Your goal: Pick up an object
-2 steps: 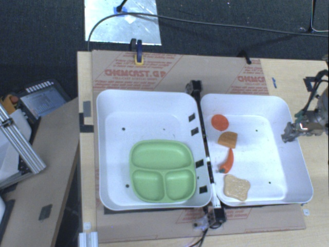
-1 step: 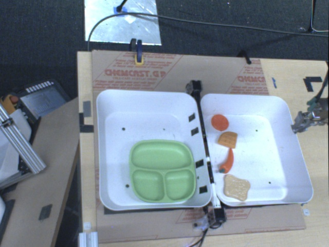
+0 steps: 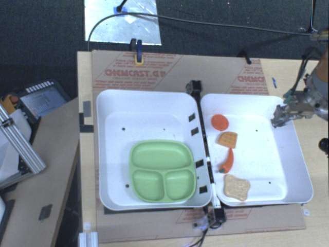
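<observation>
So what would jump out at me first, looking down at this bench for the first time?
Most likely the green divided plate, bright against the left white bin and sitting toward its near edge. Next, the column of small food-like pieces along the right bin's left side: an orange-red disc, a tan square, a curved orange piece and a pale slice. The gripper hangs at that bin's far right rim.

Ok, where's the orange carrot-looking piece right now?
The carrot piece lies in the right bin, near its left wall, between the waffle square above and the bread slice below.
</observation>
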Motion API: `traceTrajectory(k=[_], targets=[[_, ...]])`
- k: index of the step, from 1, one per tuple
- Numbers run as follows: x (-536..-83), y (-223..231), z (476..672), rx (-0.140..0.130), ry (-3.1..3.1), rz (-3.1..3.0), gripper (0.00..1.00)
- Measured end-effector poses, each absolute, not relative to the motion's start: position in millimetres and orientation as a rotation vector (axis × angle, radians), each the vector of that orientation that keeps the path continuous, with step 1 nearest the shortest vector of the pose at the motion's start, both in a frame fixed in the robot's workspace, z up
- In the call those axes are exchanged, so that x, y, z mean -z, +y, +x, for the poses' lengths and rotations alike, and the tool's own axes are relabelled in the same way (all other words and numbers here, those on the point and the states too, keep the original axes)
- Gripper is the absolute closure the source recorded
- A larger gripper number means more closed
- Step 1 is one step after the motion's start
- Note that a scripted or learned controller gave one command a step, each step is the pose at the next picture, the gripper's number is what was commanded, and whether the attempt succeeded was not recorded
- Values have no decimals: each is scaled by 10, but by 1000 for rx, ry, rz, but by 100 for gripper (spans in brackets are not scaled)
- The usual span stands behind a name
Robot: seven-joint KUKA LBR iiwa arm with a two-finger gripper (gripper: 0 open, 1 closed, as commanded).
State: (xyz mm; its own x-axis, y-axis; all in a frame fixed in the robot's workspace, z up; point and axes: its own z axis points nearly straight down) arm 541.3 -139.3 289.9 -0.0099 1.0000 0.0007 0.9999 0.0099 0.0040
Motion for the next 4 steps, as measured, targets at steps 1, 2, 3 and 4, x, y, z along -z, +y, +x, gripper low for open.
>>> traceTrajectory(k=[1,2,3,4], targets=[[-2871,-932,5518,-4,2231,2211,100],[-2851,-419,5665,-6,2231,2210,100],[-2621,145,5810,-3,2233,2211,100],[-2588,635,5991,-5,2231,2210,100]])
